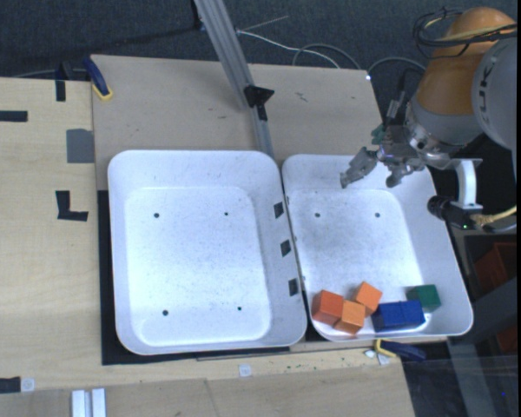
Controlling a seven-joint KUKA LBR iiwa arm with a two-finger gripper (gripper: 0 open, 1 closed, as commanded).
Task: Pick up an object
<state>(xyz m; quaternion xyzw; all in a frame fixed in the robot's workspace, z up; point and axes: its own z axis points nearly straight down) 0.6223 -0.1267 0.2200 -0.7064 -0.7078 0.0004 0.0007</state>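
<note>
Several small blocks lie along the near edge of the right bin [347, 233]: three orange cubes [348, 307], a blue block [398, 316] and a green block [426, 296]. My gripper [375, 170] hangs over the far rim of that bin, well away from the blocks. Its two grey fingers [357, 167] are spread apart with nothing between them.
The left bin [195, 250] stands beside the right one, with black clips on the shared rim. A slanted metal pole [230, 46] rises behind the bins. Cables lie on the bench at the back. A blue and yellow clamp [398, 350] sits in front of the right bin.
</note>
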